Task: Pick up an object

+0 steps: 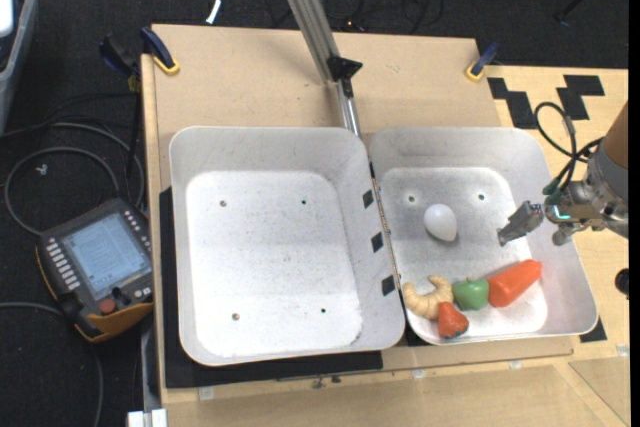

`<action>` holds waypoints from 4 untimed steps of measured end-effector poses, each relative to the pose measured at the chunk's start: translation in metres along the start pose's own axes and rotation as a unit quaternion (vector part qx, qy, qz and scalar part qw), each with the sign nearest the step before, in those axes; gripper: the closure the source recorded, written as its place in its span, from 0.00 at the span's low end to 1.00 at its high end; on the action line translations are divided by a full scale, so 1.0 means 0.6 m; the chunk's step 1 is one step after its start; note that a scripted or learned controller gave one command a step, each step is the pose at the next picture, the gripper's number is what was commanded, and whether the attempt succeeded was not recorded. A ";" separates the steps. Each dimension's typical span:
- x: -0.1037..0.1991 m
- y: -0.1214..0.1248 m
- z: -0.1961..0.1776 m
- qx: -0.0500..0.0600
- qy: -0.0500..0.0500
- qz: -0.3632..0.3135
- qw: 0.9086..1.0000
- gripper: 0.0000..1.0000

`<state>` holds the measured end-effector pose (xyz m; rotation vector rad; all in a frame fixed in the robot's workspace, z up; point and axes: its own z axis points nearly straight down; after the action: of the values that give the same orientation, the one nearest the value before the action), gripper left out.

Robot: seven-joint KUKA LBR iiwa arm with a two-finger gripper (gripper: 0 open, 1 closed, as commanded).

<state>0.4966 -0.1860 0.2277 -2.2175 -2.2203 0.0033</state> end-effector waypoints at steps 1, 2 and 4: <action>0.000 0.001 -0.003 -0.002 -0.001 0.000 1.000 0.00; 0.004 0.004 0.103 0.001 0.001 0.001 1.000 0.00; -0.006 0.001 0.221 -0.002 0.000 0.001 1.000 0.00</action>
<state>0.4969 -0.1896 0.0952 -2.2221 -2.2200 0.0002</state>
